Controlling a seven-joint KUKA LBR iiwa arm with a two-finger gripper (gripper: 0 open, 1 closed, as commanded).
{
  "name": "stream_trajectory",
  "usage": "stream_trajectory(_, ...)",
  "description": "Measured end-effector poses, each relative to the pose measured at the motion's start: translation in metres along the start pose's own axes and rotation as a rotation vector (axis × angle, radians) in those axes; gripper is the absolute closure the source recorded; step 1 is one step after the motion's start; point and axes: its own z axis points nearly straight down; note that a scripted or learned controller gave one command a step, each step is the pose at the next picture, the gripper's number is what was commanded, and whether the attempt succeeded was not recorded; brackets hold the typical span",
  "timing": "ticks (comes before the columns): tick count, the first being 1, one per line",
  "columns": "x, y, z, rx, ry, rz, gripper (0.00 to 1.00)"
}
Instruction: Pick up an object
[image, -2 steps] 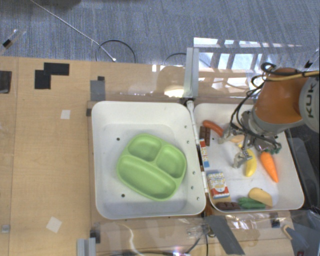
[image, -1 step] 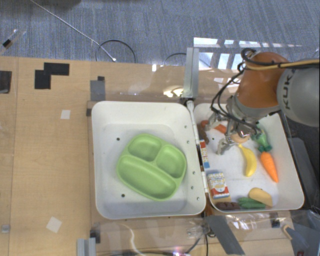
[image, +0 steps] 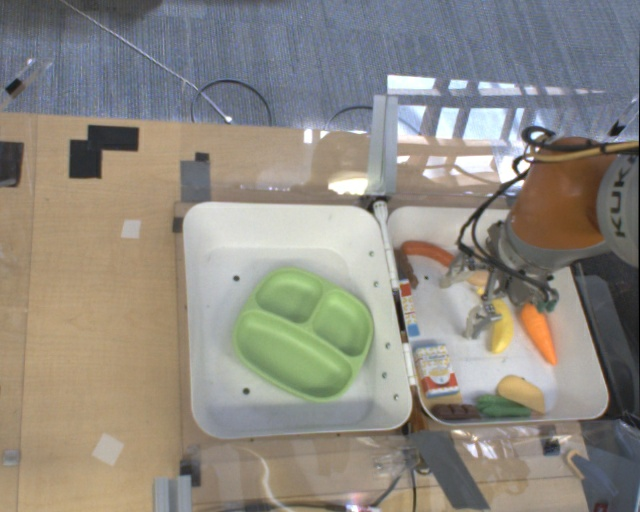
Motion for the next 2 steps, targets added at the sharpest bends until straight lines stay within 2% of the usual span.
stream_trajectory(1, 0.043, -0.072, 0.000, 0.003, 0.000, -0.050, 0.00)
stream_trajectory(2, -0.035, 0.002, 0.001, -0.004, -0.004, 0.030, 0.00)
